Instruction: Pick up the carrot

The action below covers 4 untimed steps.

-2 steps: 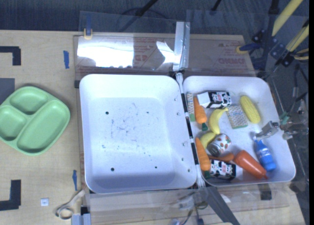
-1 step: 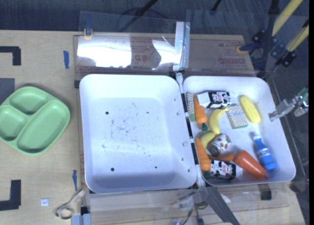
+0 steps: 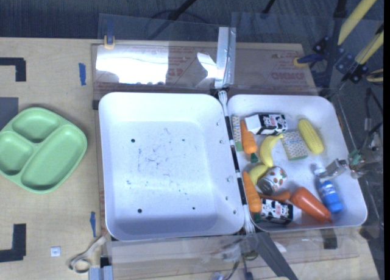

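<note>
The right-hand shallow white plastic bin [image 3: 347,127] holds the clutter, and against its left wall at about nine o'clock lies the small orange carrot with a green top [image 3: 247,138], just beside a curved yellow banana [image 3: 269,149] and a black-and-white printed carton [image 3: 269,122]. Toward five o'clock sit a larger orange cone-shaped carrot [image 3: 309,203] and a blue-labelled clear bottle [image 3: 329,192]; at three o'clock, a small metallic piece over the rim may be the gripper [image 3: 339,166], too blurred to judge. The left white bin [image 3: 164,163] neighbours a green divided plate [image 3: 40,149].
</note>
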Each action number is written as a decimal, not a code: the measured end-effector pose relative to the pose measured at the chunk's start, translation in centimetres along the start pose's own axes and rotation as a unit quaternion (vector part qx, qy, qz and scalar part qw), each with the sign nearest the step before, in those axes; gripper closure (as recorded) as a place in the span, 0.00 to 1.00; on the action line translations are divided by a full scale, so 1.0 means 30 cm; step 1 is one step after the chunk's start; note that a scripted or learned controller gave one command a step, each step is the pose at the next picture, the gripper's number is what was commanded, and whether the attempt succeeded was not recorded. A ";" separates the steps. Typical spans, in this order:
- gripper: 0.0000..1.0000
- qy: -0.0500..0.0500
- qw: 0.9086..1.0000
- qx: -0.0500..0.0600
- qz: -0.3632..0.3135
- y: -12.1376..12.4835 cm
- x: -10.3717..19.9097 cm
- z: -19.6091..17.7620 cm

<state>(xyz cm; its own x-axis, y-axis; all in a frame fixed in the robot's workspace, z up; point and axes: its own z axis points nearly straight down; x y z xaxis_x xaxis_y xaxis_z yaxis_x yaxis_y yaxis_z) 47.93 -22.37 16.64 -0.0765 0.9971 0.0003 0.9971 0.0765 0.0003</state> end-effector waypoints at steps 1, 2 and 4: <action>0.00 -0.001 1.000 -0.001 -0.016 0.207 -0.011 -0.314; 0.00 0.000 0.998 0.000 -0.065 0.132 0.010 -0.011; 0.00 -0.002 0.988 -0.002 -0.151 0.005 0.014 -0.228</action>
<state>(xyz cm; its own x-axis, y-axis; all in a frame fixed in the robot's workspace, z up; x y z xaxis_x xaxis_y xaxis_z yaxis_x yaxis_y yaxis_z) 48.04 -21.96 23.49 -0.3710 0.9286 -0.0034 0.9286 0.3710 0.0033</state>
